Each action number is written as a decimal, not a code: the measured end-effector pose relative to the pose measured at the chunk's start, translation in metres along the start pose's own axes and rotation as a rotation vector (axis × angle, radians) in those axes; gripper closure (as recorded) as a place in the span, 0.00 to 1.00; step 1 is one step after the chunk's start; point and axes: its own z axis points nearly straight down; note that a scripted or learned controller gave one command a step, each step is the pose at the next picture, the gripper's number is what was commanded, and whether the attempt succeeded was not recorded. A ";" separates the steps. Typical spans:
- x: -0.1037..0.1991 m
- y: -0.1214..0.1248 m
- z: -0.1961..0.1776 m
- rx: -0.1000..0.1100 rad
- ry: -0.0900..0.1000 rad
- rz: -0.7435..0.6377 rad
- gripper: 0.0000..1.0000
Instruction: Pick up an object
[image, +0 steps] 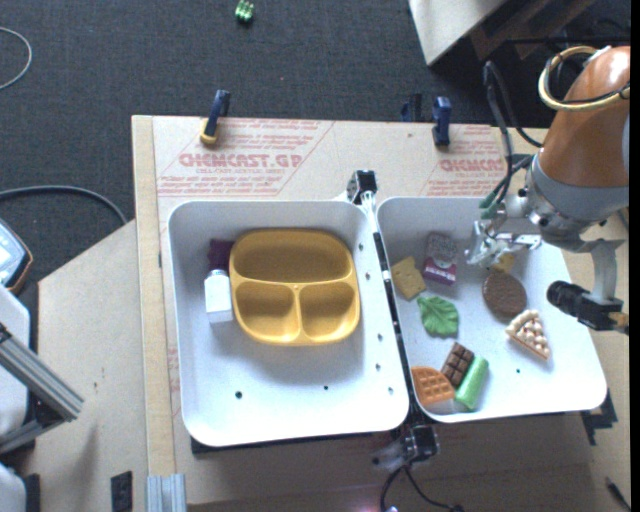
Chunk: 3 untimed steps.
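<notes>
The gripper (492, 246) hovers in the right bin (590, 372), just above a round brown cookie (504, 294); how wide its jaws stand is unclear. A clean grasp likely needs centring over the cookie before descending.

arm: enters from right, orange band up | pincer (487, 247): lowered, pointing down-left

Left bin (190, 330): I see the yellow tray (295, 285) fills the middle; bare floor below it. Right bin (580, 385): food toys crowd the centre, lower right corner open.
</notes>
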 end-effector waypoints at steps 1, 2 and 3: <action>0.049 -0.020 -0.004 0.000 0.000 -0.001 1.00; 0.059 -0.027 0.018 0.002 -0.002 0.004 1.00; 0.053 -0.020 -0.003 -0.007 -0.004 0.004 1.00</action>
